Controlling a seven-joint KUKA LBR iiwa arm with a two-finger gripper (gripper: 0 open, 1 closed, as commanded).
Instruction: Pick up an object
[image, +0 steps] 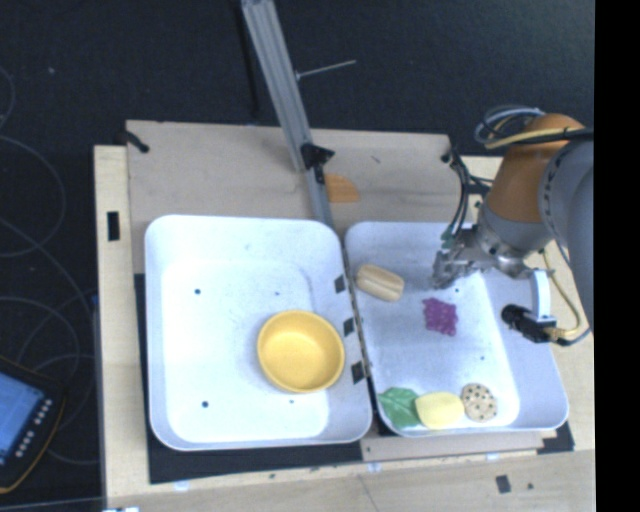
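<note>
My gripper (446, 273) hangs over the back of the right bin (520, 385), reaching in from the right. A purple lumpy object (439, 316) lies just in front of it, apart from the fingertips. A tan bread-like roll (380, 283) rests to the gripper's left near the bin's left wall. Along the front of that bin sit a green piece (400, 404), a pale yellow piece (439, 410) and a round cookie (480, 402). I see nothing between the fingers.
The left bin (190, 270) holds a yellow bowl (300, 351) near its front right. A slanted metal pole (290, 110) rises behind the bins. A small orange patch (341, 188) lies on the bench behind the right bin.
</note>
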